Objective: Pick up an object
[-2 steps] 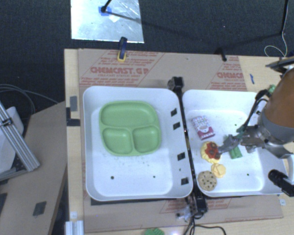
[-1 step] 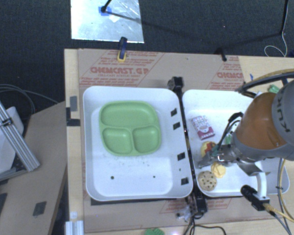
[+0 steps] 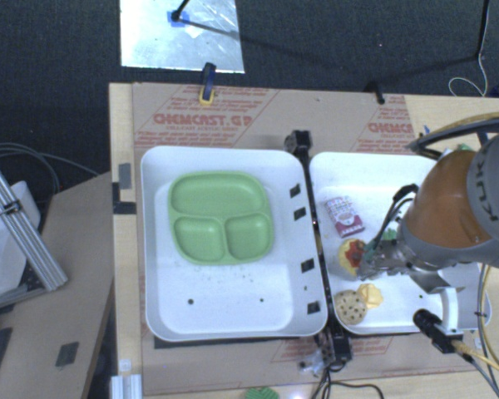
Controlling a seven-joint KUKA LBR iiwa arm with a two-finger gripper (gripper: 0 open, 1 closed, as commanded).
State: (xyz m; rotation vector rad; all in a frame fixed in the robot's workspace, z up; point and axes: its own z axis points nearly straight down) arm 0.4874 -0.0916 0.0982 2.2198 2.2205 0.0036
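1. Nearest the camera, at the bottom edge of the right bin (image 3: 374, 163): a round cookie (image 3: 350, 307) with dark chips, lying flat close to the divider between the bins.
2. Just beside the cookie, up and to its right: a small pale yellow item (image 3: 369, 293), lumpy, type unclear. It looks to be touching or almost touching the cookie.
3. My gripper (image 3: 368, 260) sits low over the right bin, right above the pale yellow item. The fingertips are lost in dark hardware and cables, so I cannot tell how wide the gripper stands, nor whether anything sits between the fingers.
4. At the gripper's left: a yellow and red object (image 3: 350, 255), partly covered by the gripper. Contact cannot be judged from this angle.
5. My arm comes in from the right; its orange band (image 3: 445, 202) covers the right part of the bin.
6. Farther back in the same bin: a small red and white packet (image 3: 344, 215), flat and slightly tilted, apart from the gripper.
7. Left bin (image 3: 224, 318): a green divided plate (image 3: 221, 217) with three compartments, set in the upper half.
8. Far side: brown printed cardboard (image 3: 258, 110) under both bins, and a yellow clamp (image 3: 207, 88) at its back edge.
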